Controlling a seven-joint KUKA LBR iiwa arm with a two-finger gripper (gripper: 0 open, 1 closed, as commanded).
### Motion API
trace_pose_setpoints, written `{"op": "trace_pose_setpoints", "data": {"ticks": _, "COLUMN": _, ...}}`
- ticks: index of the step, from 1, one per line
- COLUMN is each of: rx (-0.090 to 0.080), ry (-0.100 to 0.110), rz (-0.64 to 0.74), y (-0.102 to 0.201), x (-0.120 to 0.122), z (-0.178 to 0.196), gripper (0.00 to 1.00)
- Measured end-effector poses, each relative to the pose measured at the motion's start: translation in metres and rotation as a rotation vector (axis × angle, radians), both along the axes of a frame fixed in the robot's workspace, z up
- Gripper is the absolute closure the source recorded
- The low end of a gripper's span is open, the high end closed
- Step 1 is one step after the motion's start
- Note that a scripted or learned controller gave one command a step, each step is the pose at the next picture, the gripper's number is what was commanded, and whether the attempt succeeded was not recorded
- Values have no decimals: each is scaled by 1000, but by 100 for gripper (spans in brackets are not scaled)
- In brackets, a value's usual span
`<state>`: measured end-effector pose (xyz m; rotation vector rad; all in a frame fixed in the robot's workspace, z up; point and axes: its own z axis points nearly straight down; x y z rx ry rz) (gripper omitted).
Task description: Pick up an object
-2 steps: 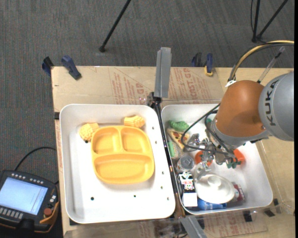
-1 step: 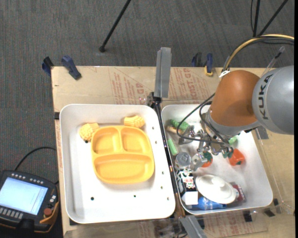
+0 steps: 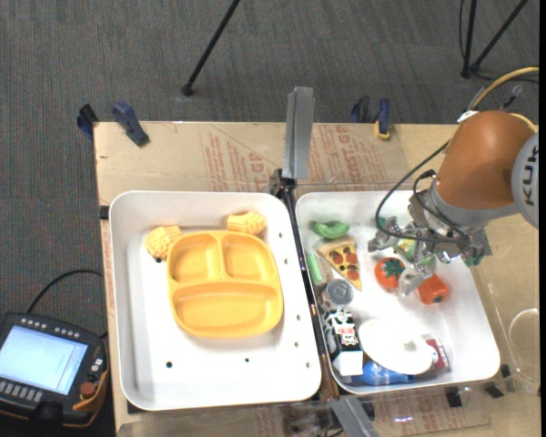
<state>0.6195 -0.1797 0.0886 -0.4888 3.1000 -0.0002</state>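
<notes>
My gripper (image 3: 418, 263) hangs low over the right bin (image 3: 488, 326), below the orange-banded wrist (image 3: 480, 160). It sits between two red toy fruits: a tomato with a green top (image 3: 388, 275) just to its left and an orange-red one (image 3: 433, 289) just to its lower right. I see nothing lifted off the bin floor. Further left in the same bin lie a pizza slice (image 3: 343, 261) and a green toy (image 3: 329, 228).
The right bin also holds a white disc (image 3: 396, 346), a grey lid (image 3: 338, 292), a cow-patterned carton (image 3: 344, 328) and a blue packet (image 3: 382, 375). In the left bin (image 3: 127, 335) sit a yellow divided plate (image 3: 225, 283) and two corn pieces (image 3: 162, 240), (image 3: 247, 222).
</notes>
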Motion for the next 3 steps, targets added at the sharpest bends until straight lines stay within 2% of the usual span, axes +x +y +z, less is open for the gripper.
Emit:
{"op": "trace_pose_setpoints", "data": {"ticks": 1, "rx": 1, "ry": 1, "rz": 99, "y": -32, "x": -31, "z": 0, "gripper": 0}}
{"op": "trace_pose_setpoints", "data": {"ticks": 2, "rx": 1, "ry": 2, "rz": 202, "y": -18, "x": -67, "z": -1, "gripper": 0}}
{"op": "trace_pose_setpoints", "data": {"ticks": 3, "rx": 3, "ry": 0, "rz": 205, "y": -15, "x": -66, "z": 8, "gripper": 100}}
